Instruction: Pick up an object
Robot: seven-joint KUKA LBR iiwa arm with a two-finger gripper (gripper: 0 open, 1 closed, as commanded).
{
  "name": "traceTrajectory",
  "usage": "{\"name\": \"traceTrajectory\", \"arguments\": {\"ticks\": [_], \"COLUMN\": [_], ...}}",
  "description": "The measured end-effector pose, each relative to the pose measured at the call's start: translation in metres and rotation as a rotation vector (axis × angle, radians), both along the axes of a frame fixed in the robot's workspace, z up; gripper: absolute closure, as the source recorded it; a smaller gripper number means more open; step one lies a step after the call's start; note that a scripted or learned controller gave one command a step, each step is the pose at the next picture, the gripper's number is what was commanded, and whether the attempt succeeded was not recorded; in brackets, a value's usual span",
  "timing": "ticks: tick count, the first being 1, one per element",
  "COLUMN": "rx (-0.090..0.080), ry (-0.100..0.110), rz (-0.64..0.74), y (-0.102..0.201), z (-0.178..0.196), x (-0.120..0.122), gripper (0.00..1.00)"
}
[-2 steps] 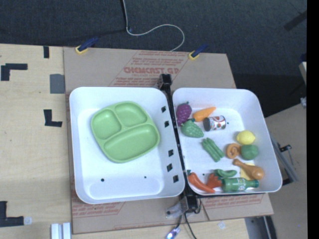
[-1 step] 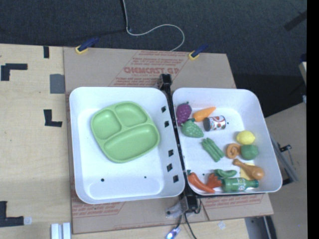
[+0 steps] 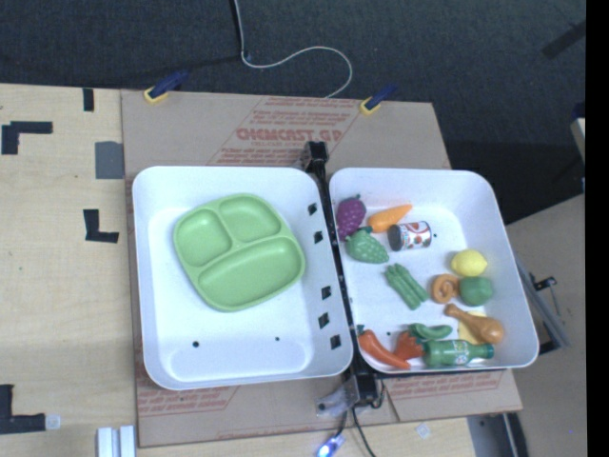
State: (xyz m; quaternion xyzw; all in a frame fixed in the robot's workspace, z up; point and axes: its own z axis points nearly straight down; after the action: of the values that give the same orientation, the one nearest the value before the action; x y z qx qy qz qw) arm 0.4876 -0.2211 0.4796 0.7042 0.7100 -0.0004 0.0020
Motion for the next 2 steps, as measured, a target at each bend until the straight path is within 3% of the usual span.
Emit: {"name": "traceTrajectory", "arguments": {"ticks": [2], "rx": [-0.001], "ry": [-0.002], "rz": [0.002], "y": [0.001], "z": [0.02], "x": [0.001], "gripper": [1.0]}}
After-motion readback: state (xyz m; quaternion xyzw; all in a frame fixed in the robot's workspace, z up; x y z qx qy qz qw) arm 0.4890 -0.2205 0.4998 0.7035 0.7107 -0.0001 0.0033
